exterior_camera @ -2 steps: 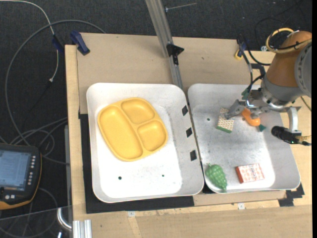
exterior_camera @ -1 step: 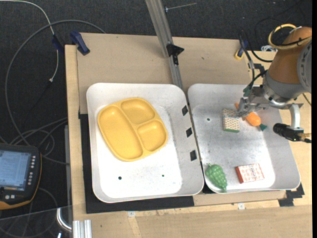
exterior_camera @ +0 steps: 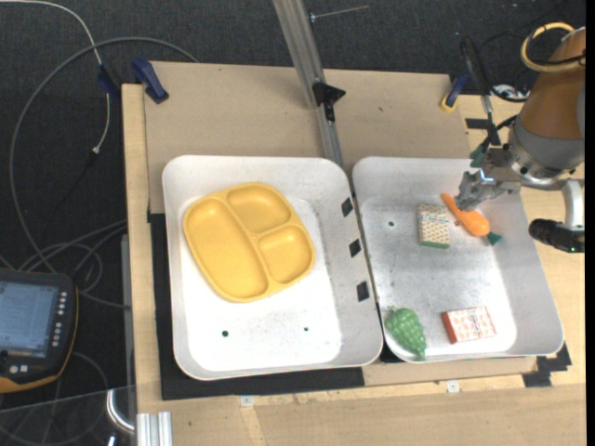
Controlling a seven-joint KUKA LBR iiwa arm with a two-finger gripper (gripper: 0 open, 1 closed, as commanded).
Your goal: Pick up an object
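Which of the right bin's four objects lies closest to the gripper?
The orange carrot, just under the gripper; the patterned block, red box and green toy lie farther.

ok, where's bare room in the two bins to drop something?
Left bin: bare strip along the near edge, below the yellow tray. Right bin: open middle between the speckled block, the red box and the green toy. Crowded at the far right, where the gripper sits by the orange carrot.

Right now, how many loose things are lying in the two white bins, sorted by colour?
Yellow: 1, the divided plate
Orange: 1, the carrot
Green: 1, the knobbly lump
Red-orange: 1, the flat packet
Pale, speckled: 1, the small block
Total: 5
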